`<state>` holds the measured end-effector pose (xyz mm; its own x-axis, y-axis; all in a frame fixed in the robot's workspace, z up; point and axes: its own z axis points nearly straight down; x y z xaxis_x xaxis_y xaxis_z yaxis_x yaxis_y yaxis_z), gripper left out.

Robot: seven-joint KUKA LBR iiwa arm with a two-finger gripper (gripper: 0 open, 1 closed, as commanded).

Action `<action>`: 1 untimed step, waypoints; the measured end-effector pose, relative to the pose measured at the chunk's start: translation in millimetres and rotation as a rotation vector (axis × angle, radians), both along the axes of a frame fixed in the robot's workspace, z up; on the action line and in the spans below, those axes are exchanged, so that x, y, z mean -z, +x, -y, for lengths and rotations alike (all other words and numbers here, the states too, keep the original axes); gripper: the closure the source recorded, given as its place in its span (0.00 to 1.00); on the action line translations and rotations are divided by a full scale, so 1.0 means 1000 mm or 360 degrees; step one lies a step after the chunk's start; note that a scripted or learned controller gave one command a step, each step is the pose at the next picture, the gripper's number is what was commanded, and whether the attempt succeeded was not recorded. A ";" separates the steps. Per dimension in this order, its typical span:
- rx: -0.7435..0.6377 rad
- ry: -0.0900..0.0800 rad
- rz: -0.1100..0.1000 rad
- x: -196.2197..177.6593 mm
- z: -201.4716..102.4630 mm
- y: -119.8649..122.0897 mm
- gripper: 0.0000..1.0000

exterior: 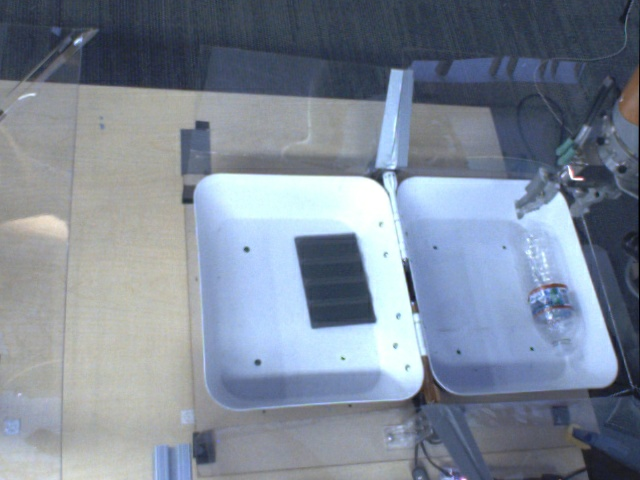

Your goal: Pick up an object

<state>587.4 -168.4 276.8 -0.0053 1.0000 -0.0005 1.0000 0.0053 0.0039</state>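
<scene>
We see the gripper (545, 190) at the upper right, hovering over the far rim of the right bin (470, 368); its fingers look spread apart with nothing between them. Below it, a clear plastic bottle (545, 286) lies on its side in the right part of that bin, well apart from the gripper, its labelled end pointing toward the near edge. In the left bin (230, 368), a dark ribbed rectangular pad (335, 280) rests flat near the middle. Both bins sit side by side on the wooden worktop (110, 268).
</scene>
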 end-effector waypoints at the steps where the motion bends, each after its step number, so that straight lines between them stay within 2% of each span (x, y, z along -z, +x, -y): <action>1: 0.0000 0.0000 0.0000 0.000 0.000 0.000 0.00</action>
<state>587.4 -168.4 276.9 -0.0053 1.0000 -0.0005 1.0000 0.0053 0.0040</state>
